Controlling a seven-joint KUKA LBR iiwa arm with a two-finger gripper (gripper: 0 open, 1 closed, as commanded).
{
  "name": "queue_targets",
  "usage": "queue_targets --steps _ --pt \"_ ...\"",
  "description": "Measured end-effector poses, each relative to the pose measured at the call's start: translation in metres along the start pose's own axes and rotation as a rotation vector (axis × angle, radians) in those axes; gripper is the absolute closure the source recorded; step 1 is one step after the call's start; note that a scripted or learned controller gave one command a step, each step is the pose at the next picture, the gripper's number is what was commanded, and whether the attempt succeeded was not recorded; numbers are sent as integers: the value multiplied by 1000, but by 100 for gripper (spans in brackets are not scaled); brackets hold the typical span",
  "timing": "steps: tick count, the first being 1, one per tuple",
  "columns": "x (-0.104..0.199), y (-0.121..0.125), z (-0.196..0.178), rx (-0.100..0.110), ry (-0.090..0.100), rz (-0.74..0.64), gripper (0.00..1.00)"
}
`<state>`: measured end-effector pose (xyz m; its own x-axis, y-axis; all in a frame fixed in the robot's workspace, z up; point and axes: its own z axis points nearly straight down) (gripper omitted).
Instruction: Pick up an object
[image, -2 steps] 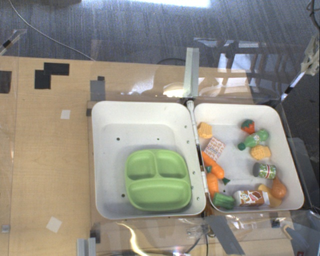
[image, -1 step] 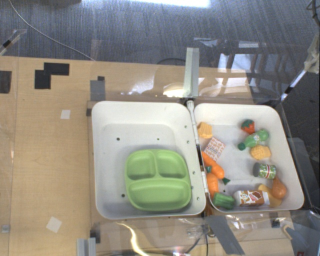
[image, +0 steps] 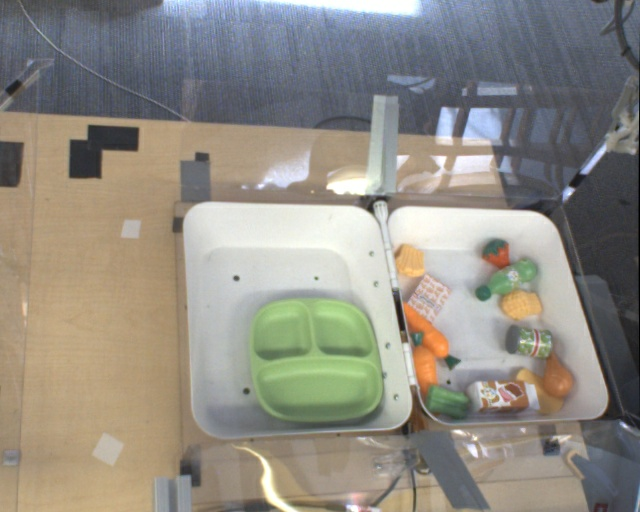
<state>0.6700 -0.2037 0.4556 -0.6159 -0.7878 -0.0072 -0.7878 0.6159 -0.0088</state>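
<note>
- Gripper first: we cannot tell how wide it stands or whether it carries anything, so we treat the pick as not yet begun.
- Camera view, right bin (image: 575, 270): this holds the candidates, all toy food.
  - A red strawberry (image: 495, 252) sits near the far wall, with a green vegetable (image: 505, 279) and a yellow corn piece (image: 521, 304) just in front of it.
  - A small can (image: 530, 342) lies on its side, near the middle of the right side.
  - A sauce bottle (image: 500, 396) lies flat along the near wall, beside an orange fruit (image: 558, 378).
  - Orange carrots (image: 428, 345) crowd the divider wall, with a checkered packet (image: 428, 294) and a yellow wedge (image: 410, 262) beyond them.
- Camera view, left bin (image: 215, 300): it bears a green divided plate (image: 318, 360).
- Risks, as we judge them:
  - The carrots and the bottle hug the walls, so a finger could strike the rim and close on nothing.
  - The strawberry, vegetable and corn touch or nearly touch, so a closing finger may shove a neighbour or catch two.
  - The can could roll away from a descent that lands off centre.
- Relative to the gripper: we cannot fix that relation. Since the arm enters from the right, we judge the right bin the nearer reach and the can the most isolated target.
</note>
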Motion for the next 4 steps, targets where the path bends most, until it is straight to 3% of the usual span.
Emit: queue_targets --steps 1,2,3,4 --pt "42 51 94 -7 3 -48 100" --pt "-1 0 6 7 -3 -36 100" --pt "30 36 96 -6 2 -74 100" --pt "2 2 -5 7 -2 -121 100"
